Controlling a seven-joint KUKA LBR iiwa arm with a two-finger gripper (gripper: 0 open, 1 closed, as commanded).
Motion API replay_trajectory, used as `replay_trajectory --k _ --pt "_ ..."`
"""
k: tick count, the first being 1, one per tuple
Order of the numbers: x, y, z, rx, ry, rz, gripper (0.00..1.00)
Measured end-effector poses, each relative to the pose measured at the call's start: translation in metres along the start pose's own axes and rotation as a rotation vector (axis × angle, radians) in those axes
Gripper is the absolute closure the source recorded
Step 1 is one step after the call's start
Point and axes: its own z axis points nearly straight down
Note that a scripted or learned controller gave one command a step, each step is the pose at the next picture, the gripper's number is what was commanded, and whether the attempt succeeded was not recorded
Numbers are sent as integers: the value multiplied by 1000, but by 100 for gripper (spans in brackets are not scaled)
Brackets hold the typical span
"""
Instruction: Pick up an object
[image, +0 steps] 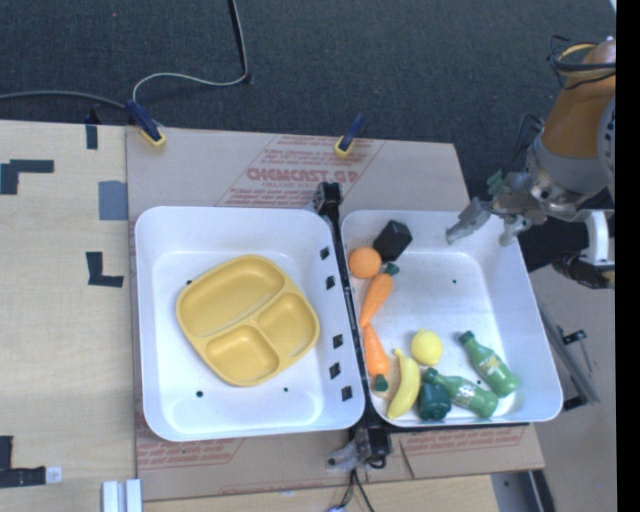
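Small round yellow lemon

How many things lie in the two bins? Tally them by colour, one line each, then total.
Yellow: 3 - moulded plastic divided plate, toy banana, round toy lemon
Orange: 3 - round toy orange, two toy carrots
Green: 3 - two toy bottles, dark toy pepper
Black: 1 - block
Total: 10

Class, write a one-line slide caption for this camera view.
Gripper open above the right bin's far corner; toy food clusters at its near side, yellow divided plate in the left bin.
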Motion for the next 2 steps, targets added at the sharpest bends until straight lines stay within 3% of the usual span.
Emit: replay_trajectory --k 1,2 --pt "38 -30 131 -3 -1 1 0" --pt "72 37 132 -8 -2 -2 0"
